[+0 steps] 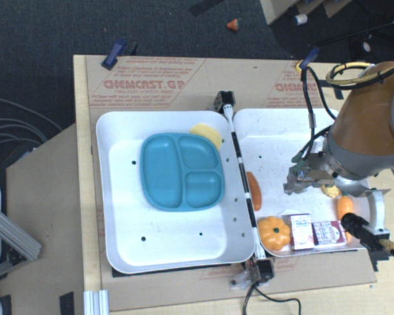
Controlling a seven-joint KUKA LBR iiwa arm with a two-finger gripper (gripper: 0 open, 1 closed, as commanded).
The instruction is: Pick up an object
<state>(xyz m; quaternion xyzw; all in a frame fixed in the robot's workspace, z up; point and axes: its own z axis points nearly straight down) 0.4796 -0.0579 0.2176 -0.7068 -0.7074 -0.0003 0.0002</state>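
Over the right bin (276,133), the gripper (301,179) hangs above bare floor.

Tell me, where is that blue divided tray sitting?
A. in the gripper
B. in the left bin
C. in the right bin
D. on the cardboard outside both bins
B: the blue divided tray lies flat on the floor of the left bin, while the gripper is over the right bin.

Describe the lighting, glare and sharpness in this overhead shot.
Camera view: even, soft light, faint shadows; the white bins look bright with mild glare, washing out their rims; the blue tray is sharp; the gripper is slightly soft, its detail hard to read.
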